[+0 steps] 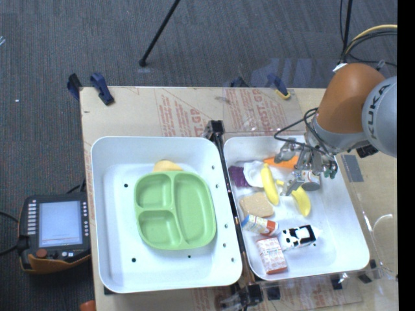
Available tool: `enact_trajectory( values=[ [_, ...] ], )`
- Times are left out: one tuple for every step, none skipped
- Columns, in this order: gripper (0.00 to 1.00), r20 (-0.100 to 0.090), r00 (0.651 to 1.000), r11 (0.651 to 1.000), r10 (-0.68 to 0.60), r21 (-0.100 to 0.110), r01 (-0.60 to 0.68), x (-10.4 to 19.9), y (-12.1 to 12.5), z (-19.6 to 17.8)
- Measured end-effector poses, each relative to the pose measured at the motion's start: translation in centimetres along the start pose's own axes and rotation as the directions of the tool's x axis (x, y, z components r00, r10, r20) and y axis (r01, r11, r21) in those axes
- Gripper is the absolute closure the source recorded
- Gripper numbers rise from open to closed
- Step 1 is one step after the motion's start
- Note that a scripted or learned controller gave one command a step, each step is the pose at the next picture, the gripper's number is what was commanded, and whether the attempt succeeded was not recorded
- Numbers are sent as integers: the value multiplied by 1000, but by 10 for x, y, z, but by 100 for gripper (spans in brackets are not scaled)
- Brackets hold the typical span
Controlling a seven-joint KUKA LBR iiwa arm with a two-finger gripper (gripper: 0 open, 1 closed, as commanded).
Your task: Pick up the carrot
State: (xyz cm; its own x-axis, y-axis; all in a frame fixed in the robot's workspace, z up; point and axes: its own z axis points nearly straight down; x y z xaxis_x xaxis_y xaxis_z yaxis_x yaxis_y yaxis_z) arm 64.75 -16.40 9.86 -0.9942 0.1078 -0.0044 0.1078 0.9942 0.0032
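Nearest you lay the red carton (271, 255); farther back, the carrot (287, 162) ran left-right, touching the gripper's (299, 173) far side; grip state: cannot tell.

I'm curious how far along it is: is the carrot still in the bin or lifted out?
In the bin. The carrot lies on the right bin floor, partly hidden beneath the gripper.

Glossy green plastic tray (175, 211)
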Motion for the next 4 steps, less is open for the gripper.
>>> enact_trajectory(
  values=[
    [0,-18,927,927,375,-2,-375,7,-2,12],
    [0,-28,843,843,537,-5,-538,10,-8,13],
    [0,-29,752,752,659,1,-659,10,-7,14],
    [0,1,577,577,816,4,-816,3,-28,10]
  ],
)
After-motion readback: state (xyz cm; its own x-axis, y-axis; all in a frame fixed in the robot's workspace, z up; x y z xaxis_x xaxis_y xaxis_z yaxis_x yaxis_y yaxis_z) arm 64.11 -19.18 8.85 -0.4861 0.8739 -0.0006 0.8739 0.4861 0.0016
